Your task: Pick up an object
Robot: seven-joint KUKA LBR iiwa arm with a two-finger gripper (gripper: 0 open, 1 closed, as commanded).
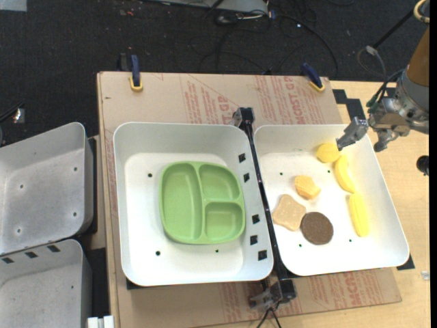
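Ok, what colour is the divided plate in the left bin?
Light green. The plate shows best in the camera view.

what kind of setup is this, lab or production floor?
Likely a robot lab test bench: white bins clamped onto a cardboard sheet, toy food such as a banana, and loose cables on the floor.

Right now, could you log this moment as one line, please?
gripper: over right bin, open, holding nothing | nearest: lemon | left bin: green tray
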